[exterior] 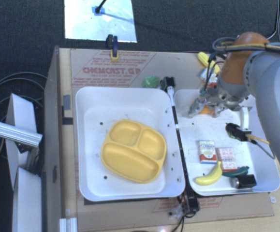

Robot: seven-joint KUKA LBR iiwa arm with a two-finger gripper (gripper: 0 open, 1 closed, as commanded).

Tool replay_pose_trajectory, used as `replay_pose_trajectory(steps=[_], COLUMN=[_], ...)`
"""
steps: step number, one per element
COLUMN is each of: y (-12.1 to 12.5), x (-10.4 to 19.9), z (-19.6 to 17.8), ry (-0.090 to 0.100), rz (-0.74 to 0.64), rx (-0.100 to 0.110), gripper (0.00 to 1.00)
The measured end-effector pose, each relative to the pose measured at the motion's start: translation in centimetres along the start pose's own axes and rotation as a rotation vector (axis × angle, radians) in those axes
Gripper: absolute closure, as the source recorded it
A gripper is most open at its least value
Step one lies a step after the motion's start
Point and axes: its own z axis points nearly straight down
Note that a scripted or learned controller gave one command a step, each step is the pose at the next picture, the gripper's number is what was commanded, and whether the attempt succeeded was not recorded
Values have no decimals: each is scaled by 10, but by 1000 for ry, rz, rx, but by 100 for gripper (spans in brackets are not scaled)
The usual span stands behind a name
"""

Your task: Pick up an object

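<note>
Banana (209, 176): small, yellow, curved, lying flat

Two bins sit side by side on the table (130, 64). The left bin (89, 178) holds a divided tray (133, 150) at its middle. In the right bin (265, 175), the tool (208, 106) hangs over the far left corner; a small box (207, 151) lies mid-bin with a packet (227, 158) just right of it, and a banana (209, 175) lies nearer the front edge.
</note>
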Motion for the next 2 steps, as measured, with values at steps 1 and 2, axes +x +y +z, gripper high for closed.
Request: replay_pose_trajectory(steps=[1, 2], y=[0, 0], x=[5, 12], z=[-1, -1], ry=[-6, -8], rz=[-1, 0], rx=[-3, -4], gripper=[0, 0])
